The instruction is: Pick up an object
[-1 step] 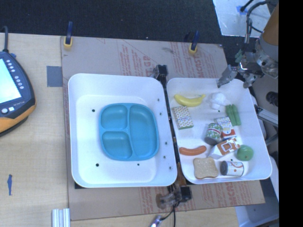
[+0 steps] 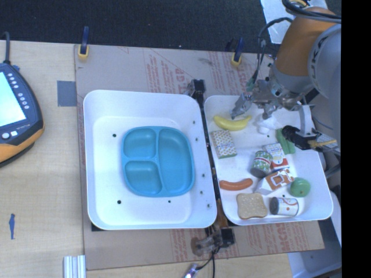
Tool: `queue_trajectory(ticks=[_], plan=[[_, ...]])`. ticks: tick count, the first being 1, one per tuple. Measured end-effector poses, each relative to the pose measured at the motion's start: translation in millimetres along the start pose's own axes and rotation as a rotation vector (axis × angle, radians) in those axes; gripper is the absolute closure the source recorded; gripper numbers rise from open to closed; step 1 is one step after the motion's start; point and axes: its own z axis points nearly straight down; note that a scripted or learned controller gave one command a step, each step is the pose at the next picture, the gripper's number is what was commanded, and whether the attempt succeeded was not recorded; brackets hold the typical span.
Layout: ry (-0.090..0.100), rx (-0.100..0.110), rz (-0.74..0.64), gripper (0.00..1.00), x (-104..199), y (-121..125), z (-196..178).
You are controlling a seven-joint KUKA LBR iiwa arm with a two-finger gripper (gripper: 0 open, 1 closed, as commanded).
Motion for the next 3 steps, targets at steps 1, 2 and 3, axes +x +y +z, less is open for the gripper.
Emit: queue_trajectory(ticks=[1, 2, 3], plan=[[-0.001, 0.001, -0.001, 0.0, 17, 0, 62], [-0.001, 0.002, -0.002, 1.0, 16, 0, 51], [-0.001, 0.002, -0.002, 0.0, 16, 0, 51]])
